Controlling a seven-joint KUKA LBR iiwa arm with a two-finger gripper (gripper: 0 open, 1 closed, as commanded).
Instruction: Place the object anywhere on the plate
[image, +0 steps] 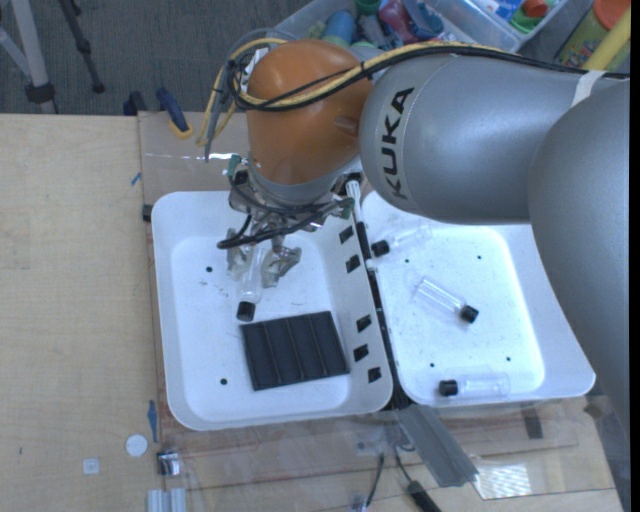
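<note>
A ridged black plate (295, 350) lies flat in the front half of the left bin (185, 300). Just behind its far left corner is a clear tube with a black cap (246, 308), off the plate. My gripper (262, 262) hangs right over that tube's upper end. Its two fingers stand apart, one (239, 262) left of the tube and one (285, 258) to the right. I see nothing clamped between them. The grey arm with its orange band (300, 95) reaches in from the right and hides the back of the left bin.
The right bin (520, 330) holds three more clear black-capped tubes: one in the middle (445, 300), one near the front (472, 385), one at the back left (392, 243). A raised divider with black clips (365, 300) separates the bins.
</note>
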